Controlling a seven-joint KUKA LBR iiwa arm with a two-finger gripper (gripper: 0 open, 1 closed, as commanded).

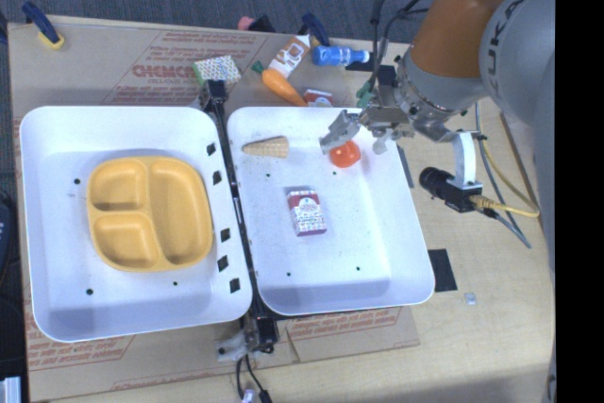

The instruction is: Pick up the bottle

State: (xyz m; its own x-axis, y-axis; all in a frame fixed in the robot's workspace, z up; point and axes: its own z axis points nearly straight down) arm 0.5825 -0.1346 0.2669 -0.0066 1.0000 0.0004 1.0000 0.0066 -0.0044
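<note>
Two bottles lie on the cardboard behind the right bin: a white one with an orange label and a blue one with a white cap. My gripper hangs over the back right corner of the right bin, a short way in front of the blue bottle and apart from both. Its fingers stand open, with nothing between them. A small red round object sits in the bin just below the fingertips.
The right bin also holds a cone and a red packet. A yellow divided plate lies in the left bin. A carrot and a green patterned packet lie near the bottles.
</note>
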